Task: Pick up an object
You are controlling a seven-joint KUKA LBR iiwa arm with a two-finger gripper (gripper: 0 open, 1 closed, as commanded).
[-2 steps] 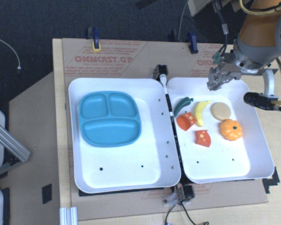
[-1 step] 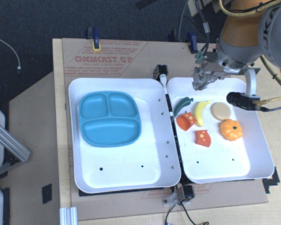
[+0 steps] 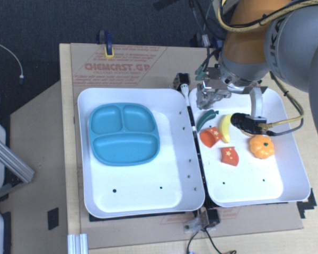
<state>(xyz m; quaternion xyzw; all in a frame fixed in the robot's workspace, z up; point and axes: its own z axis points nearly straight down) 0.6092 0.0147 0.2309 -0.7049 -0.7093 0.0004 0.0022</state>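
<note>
White bins sit side by side on your desk [image 3: 122, 62], which is covered by a brown cardboard sheet with red print. The left bin [image 3: 143, 192] carries a blue divided plate [image 3: 124, 134] in its far half. The right bin [image 3: 254, 192] holds all the small things you could pick.

Your grey arm [image 3: 286, 30], with its orange band, reaches in from the right, and the hand [image 3: 208, 100] hangs over the far left corner of the right bin, close to the wall that the two bins share. You cannot tell from this view whether the hand is spread or pressed together, and nothing shows as pinched in it.

Just below the hand in your view, on its near side, lies a green toy piece [image 3: 205, 119], slanted, the closest thing to it. Beside that, a yellow toy piece [image 3: 225, 128] lies touching a red toy piece [image 3: 209, 137]. A second red piece [image 3: 229, 156] lies a little nearer to you, apart from the first. An orange toy fruit [image 3: 262, 146] with a green stem sits to the right of these, well apart from the hand.

A blue and yellow clamp [image 3: 108, 44] grips the desk's far edge.
</note>
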